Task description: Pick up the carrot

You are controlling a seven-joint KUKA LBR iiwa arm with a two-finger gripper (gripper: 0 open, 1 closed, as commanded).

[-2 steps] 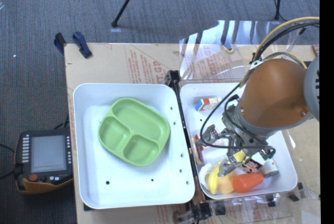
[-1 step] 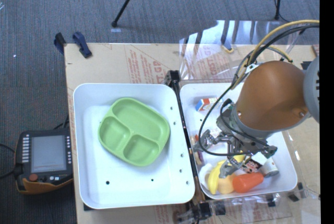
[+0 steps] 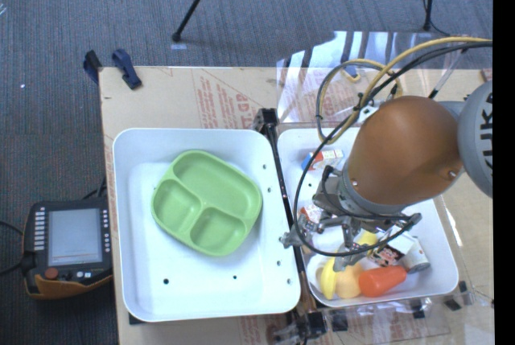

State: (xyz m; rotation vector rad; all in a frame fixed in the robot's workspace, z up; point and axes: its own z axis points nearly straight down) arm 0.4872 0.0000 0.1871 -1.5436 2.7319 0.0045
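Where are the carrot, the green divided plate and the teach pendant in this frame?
carrot [image 3: 381, 281], camera view, middle of its orange body.
green divided plate [image 3: 251, 192], camera view, its right rim.
teach pendant [image 3: 74, 236], camera view, centre of its screen.

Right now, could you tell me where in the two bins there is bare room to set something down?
The left bin has bare floor along its near edge, below the green divided plate, and a strip beside its left wall. The right bin is crowded: the carrot, a yellow toy and other small items cluster at its near end, under the arm.
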